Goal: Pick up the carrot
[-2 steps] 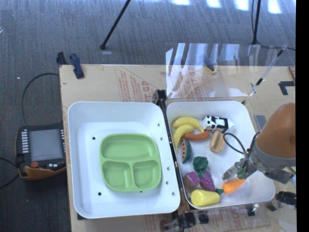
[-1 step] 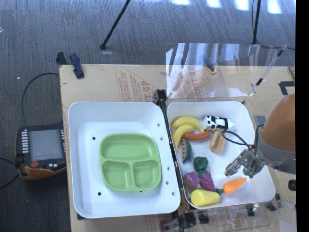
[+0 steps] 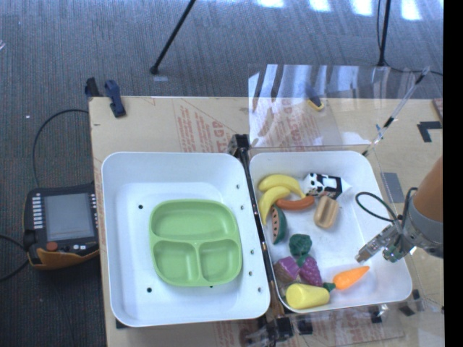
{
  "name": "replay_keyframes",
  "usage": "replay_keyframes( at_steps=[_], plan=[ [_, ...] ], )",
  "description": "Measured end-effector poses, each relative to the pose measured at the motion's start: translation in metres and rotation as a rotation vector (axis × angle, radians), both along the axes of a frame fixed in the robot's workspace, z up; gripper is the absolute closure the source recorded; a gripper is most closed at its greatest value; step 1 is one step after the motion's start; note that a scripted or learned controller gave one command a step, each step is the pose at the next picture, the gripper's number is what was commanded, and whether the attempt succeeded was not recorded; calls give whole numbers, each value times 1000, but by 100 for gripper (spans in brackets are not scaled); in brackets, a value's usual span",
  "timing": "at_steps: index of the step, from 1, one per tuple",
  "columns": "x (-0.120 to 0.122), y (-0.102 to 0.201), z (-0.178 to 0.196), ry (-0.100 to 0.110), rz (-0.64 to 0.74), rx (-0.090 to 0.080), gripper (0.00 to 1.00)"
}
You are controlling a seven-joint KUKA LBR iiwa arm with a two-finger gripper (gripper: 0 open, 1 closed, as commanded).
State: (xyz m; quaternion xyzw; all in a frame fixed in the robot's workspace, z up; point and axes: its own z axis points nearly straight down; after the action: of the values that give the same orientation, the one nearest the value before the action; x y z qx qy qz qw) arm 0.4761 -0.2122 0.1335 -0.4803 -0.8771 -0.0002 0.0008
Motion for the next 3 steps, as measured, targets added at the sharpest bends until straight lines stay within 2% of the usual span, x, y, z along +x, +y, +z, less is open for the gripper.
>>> replay_keyframes(
  at_steps=[1,2,3],
  plan=[
    [0,0,0,0,0,0,0],
    [0,3,-48,2,-18,2,0],
    [-1,17,-48,5,-208,3,0]
  ],
)
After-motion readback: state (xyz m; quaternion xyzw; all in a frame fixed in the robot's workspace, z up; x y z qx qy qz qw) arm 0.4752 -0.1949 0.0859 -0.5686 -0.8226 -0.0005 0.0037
